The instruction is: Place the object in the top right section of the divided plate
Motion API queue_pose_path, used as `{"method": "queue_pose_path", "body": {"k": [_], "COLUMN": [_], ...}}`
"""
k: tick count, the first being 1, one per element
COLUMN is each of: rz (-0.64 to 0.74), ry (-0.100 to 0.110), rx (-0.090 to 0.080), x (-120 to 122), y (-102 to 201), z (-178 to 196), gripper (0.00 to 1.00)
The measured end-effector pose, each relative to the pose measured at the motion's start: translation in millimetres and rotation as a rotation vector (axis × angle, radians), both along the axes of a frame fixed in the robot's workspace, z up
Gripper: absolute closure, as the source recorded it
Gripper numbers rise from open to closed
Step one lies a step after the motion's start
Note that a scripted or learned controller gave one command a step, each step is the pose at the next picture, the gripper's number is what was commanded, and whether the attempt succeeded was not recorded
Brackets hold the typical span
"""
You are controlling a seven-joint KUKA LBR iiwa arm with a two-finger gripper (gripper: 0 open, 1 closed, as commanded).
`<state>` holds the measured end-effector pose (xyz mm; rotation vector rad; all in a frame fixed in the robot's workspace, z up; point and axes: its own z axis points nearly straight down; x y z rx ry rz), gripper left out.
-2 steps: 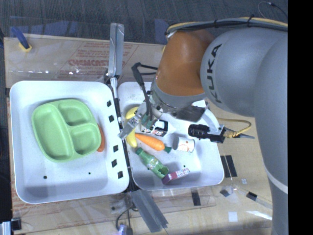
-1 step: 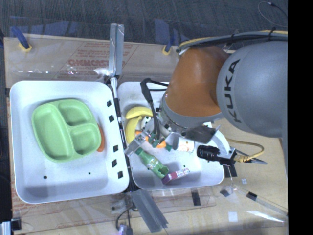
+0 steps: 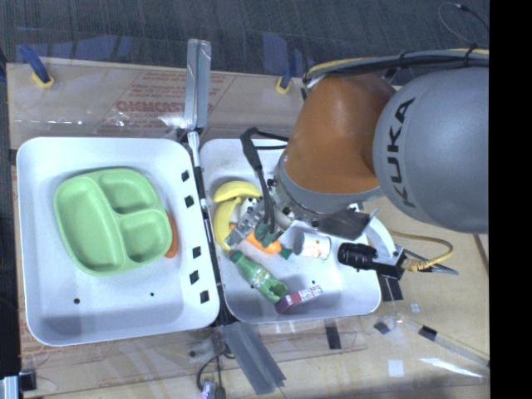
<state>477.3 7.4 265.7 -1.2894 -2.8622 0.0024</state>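
Objects lie in right bin (image 3: 366,302): green bottle (image 3: 259,277) nearest, banana (image 3: 226,206) farther. Divided plate (image 3: 112,217), green, sits in left bin (image 3: 50,306). Arm (image 3: 391,152) over right bin; jaws (image 3: 264,229) among clutter, state cannot be told.

Two bins sit side by side on the bench. The left bin (image 3: 33,306) holds the divided plate (image 3: 112,217), toward its far-left part. The right bin (image 3: 366,302) holds the clutter — a banana (image 3: 226,202) at its far left, a bottle (image 3: 259,278) nearer, lying slantwise, and a small tube (image 3: 299,298) just right of the bottle's near end. The arm (image 3: 391,148) hangs over the right bin's far side.
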Motion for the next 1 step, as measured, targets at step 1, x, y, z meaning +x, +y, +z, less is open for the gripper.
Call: {"method": "queue_pose_path", "body": {"k": [1], "rz": [-0.023], "ry": [0.001], "rx": [-0.001], "x": [67.8], "y": [55.5], "z": [-75.5], "gripper": [1.0]}}
